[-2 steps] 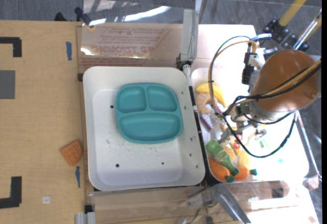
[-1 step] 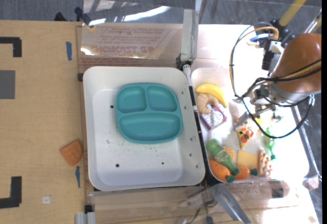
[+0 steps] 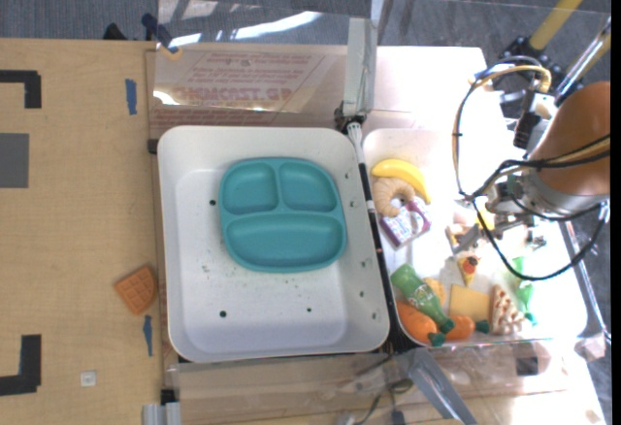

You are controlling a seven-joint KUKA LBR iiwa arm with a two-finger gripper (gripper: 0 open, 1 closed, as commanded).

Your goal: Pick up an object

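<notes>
From my seat the arm is coming in from the right, orange band up top, and the claw is hanging low over the right bin, sort of mid-bin. Honestly I can't tell how the claw is set from this angle, too much cable and glare in the way, and I don't see anything clearly gripped.

The right bin is where all the pickable stuff is. A banana sits near the back with a donut touching it just in front, and a purple packet right below that. Toward the front there's a green bottle lying tilted, a carrot beside it at the front edge, a yellow cheese wedge and a waffle-looking piece near the front right corner.

The left bin has a teal divided plate lying flat in the middle of it.

Out on the worktop, well to the left of both bins, there's a small orange waffle square on its own.
</notes>
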